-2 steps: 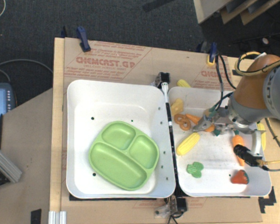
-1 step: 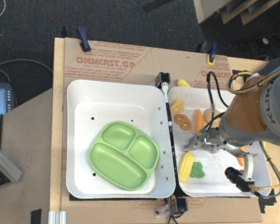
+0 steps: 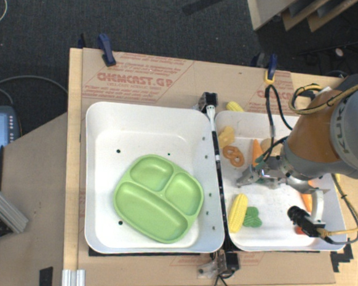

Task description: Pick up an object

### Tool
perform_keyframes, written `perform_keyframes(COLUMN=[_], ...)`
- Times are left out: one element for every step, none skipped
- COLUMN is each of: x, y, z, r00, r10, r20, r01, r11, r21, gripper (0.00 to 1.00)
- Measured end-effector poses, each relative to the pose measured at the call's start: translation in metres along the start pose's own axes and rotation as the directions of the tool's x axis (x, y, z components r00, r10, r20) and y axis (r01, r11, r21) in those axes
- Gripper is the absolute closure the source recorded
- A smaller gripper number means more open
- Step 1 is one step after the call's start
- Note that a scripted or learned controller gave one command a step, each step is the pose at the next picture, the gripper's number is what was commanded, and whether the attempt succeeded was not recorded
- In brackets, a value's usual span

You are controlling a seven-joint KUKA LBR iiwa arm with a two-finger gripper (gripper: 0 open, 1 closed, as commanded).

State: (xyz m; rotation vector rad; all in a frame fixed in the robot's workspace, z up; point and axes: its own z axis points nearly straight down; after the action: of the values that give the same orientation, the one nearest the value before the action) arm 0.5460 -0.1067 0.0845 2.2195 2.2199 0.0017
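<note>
Corn cob (image 3: 237, 212), yellow, lies in the right bin (image 3: 270, 242); gripper (image 3: 258, 174) grip unclear.

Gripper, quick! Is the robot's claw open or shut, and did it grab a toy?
Gripper: low in the right bin, near the pretzel; cannot be told, and no toy is seen in it.

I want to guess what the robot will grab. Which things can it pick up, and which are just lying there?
For the job:
gripper
corn cob
pretzel
broccoli piece
carrot
yellow piece
right bin

Just lying about:
green divided plate
left bin
blue clamps
cardboard sheet
</note>
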Motion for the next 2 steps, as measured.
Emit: perform_keyframes(x=[-0.0007,-0.0047], y=[0.0057,0.0086], z=[0.0000,0.0000], r00=[1.000,1.000], r10=[0.001,0.000], r20=[0.000,0.000], r01=[-0.001,0.000], r11=[1.000,1.000], r21=[0.000,0.000], gripper=[0.00,0.00])
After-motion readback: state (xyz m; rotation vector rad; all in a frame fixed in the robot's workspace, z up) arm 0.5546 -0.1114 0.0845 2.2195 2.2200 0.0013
